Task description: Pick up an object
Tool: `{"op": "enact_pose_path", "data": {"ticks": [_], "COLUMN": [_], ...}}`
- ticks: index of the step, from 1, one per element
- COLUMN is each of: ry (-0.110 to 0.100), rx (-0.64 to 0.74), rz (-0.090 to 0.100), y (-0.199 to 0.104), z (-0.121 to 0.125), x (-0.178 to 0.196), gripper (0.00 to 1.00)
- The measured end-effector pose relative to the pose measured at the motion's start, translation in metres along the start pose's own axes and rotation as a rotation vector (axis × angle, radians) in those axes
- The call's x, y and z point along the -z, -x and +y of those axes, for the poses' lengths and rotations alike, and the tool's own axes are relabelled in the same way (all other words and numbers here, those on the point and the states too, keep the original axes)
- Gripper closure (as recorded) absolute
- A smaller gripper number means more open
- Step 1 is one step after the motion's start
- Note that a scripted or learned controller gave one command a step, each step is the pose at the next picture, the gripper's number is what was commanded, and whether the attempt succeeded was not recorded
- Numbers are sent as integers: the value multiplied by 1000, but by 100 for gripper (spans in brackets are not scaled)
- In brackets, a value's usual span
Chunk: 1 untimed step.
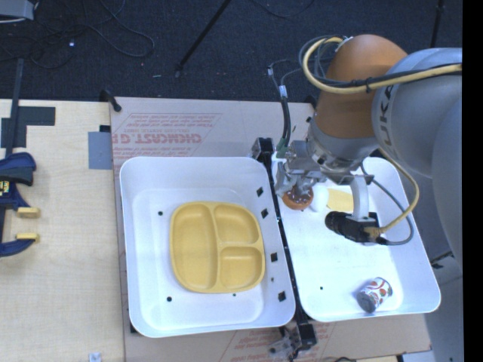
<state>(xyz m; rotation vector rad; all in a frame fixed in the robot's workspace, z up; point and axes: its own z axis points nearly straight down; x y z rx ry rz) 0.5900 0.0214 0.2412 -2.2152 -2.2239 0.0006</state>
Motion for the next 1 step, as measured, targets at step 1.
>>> {"op": "enact_pose_path", "data": {"ticks": [1], "ry": [-1], "rx": [0], "rz": [-1], "y": [-58], "z": [5], "x": [-12], "gripper": [100]}}
